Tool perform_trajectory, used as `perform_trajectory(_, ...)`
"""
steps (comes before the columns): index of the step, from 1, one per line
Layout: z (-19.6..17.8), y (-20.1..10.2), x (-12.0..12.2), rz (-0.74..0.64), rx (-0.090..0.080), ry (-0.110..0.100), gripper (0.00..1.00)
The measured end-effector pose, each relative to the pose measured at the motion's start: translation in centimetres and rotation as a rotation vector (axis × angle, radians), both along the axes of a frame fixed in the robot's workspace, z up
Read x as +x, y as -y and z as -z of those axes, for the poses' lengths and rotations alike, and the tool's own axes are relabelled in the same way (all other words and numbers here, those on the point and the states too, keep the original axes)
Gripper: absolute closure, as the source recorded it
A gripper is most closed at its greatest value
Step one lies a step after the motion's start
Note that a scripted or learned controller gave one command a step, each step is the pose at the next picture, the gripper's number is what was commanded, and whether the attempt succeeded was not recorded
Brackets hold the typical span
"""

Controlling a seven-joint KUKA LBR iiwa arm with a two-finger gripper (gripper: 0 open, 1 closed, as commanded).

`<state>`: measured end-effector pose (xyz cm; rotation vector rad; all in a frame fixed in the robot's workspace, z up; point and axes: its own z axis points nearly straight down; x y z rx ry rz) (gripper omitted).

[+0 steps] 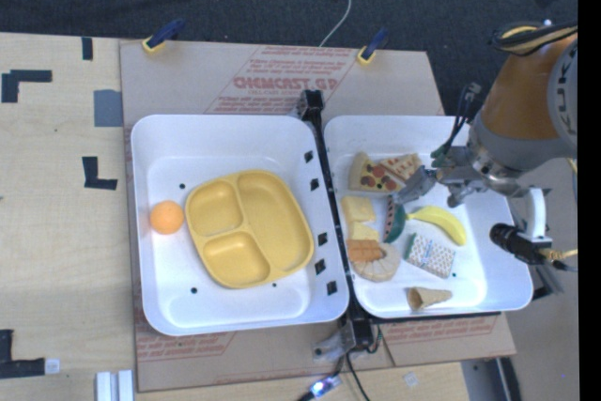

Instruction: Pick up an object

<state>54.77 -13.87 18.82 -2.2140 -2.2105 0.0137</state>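
Observation:
My gripper (432, 197) hangs over the right bin (498, 291), reaching in from the right on the grey arm with its orange band. It stands open; one finger (409, 192) points at a green slice (392, 223), the other (457, 196) sits just above a yellow banana (441, 223). Nothing is between the fingers. A pizza slice (383, 172) lies to the upper left of the gripper. Below it lies a blue-and-white patterned square (432, 255).
The right bin also holds a pale cheese block (357, 208), an orange piece (366, 250) on a round cracker (376, 269), and a tan wedge (427, 298). The left bin (155, 296) holds a yellow divided tray (249, 227) and an orange ball (166, 218).

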Motion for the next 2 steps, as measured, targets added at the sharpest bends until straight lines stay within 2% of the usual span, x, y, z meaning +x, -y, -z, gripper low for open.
perform_trajectory(1, -0.7, 0.0, 0.3, -0.003, -0.002, 0.013, 0.0)
perform_trajectory(2, 3.7, -0.3, 0.1, -0.003, -0.003, 0.01, 0.0)
